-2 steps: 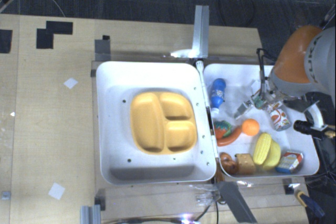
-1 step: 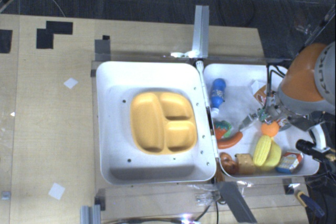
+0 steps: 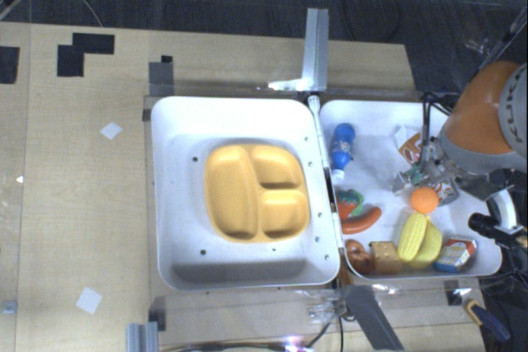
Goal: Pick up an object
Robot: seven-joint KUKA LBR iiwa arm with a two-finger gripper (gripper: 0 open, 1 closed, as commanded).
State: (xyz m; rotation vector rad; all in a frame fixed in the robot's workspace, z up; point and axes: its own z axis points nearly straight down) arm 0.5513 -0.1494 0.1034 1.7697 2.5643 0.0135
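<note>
The right bin holds several small things. A blue bottle lies at its left wall. An orange ball sits near the middle, with a yellow corn cob just below it. A red chili with a green stem lies to the left, and a brown piece rests at the front wall. My gripper reaches down from the right, just above the orange ball and beside an orange-and-white packet. The arm hides what lies under the wrist.
The left bin carries a yellow divided tray. A small blue-and-red packet sits in the right bin's front right corner. A metal post stands behind the bins. Bare wooden bench spreads to the left.
</note>
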